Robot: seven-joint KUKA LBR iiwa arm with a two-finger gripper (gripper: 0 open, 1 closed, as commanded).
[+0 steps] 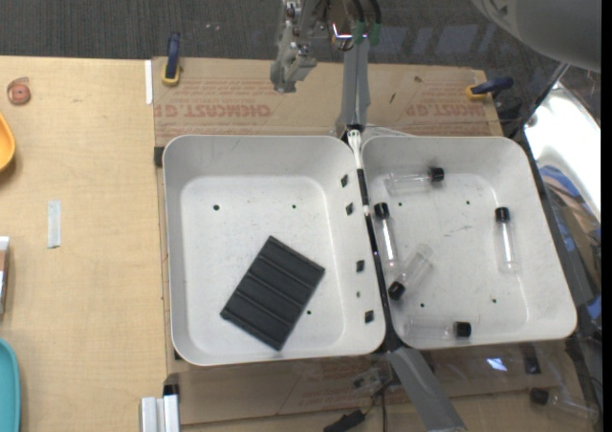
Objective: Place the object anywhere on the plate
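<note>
A: Camera view first: how many of each thing?

B: 2 white bins side by side on the table [86, 182]. Left bin [191, 325] holds 1 dark ribbed plate [273, 291], lying flat and tilted, toward the near side. Right bin [545, 306] holds clear tubes with black caps; I count 5: 1 at the far side [417, 178], 1 along the left wall [384, 234], 1 tilted near the middle [409, 271], 1 on the right [505, 239], and 1 at the near wall [449, 330], faint apart from its cap.

A: And the tool?

B: Tool [287, 76] hangs beyond the far edge of the left bin, over brown cardboard [229, 105]. Whether its fingers are apart or together, I cannot tell. Nothing visible between them.

A: Anything around it?

B: 2 clamps on the cardboard's far edge, 1 left [172, 59], 1 right [486, 89]. 1 grey post [355, 86] stands between the bins at the far side, just right of the tool.
</note>
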